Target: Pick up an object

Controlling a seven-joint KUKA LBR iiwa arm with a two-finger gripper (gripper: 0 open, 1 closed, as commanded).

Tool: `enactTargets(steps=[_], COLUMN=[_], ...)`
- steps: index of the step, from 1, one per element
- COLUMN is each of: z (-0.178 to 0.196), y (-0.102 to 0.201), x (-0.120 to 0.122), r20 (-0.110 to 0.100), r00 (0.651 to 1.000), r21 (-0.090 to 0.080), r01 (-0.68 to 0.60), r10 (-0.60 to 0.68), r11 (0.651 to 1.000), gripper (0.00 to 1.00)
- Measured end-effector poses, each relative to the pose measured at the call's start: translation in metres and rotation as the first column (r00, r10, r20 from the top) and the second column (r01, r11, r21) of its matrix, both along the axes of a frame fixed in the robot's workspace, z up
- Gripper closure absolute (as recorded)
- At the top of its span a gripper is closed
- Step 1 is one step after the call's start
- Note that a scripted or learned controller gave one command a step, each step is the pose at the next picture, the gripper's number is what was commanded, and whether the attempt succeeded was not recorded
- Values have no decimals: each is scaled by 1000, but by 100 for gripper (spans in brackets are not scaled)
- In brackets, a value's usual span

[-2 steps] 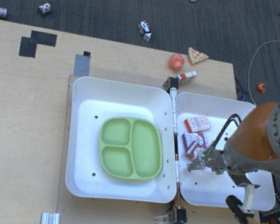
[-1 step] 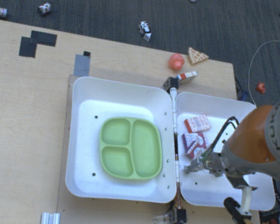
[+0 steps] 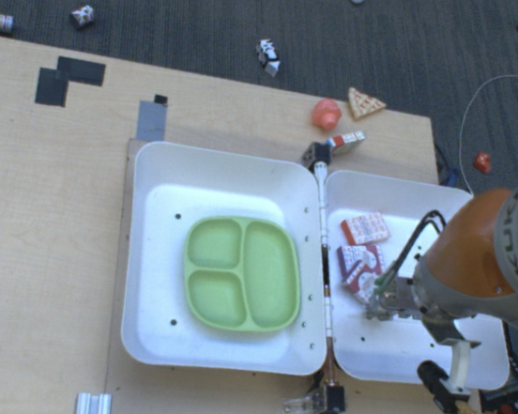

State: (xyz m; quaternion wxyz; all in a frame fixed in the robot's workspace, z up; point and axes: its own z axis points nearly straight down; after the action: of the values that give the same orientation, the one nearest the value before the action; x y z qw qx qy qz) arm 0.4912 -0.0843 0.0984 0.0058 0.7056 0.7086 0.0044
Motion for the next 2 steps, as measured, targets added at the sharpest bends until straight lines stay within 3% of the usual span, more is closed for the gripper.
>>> enactTargets(steps=[1,2], z=[0,10], y=[0,1], x=[0,1], r20=[0,4], r00=[1000,1000], r21=[0,0], r01=[1,-3], r10=[-1,3], r11=[1000,1000], gripper=[0,100])
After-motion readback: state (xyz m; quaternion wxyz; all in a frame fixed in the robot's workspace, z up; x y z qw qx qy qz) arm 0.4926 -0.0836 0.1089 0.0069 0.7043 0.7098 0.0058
